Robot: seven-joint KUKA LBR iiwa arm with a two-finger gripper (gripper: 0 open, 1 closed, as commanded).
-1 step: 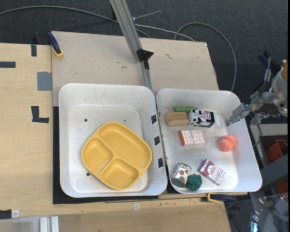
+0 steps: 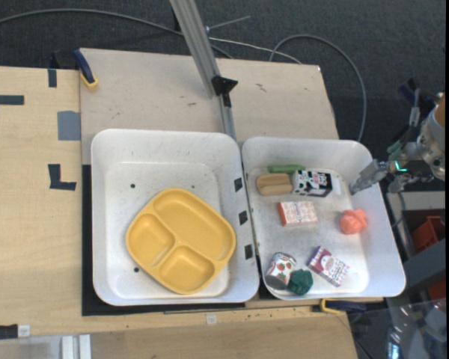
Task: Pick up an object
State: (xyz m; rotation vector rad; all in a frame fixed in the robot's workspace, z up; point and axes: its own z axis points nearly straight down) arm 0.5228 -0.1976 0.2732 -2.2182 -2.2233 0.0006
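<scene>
My gripper (image 2: 376, 182) hangs at the right rim of the right bin (image 2: 378, 275), open, with nothing between its fingers. Below it and slightly left, a salmon-pink round object (image 2: 352, 221) lies in the bin. Left of the gripper stands a black-and-white cow-print carton (image 2: 313, 182), with a brown bun-like piece (image 2: 273, 183) and a green strip (image 2: 284, 169) beside it. A red-and-white box (image 2: 297, 213) lies mid-bin. Near the front edge are a strawberry-print pack (image 2: 280, 268), a dark green lump (image 2: 301, 281) and a purple-and-white packet (image 2: 328, 265).
The left bin (image 2: 105, 200) holds a yellow divided plate (image 2: 181, 239). A metal pole (image 2: 198, 36) slants down to the bins' shared back corner. Cables cross the dark floor behind the bench. The arm's wrist (image 2: 432, 148) sits at the right edge.
</scene>
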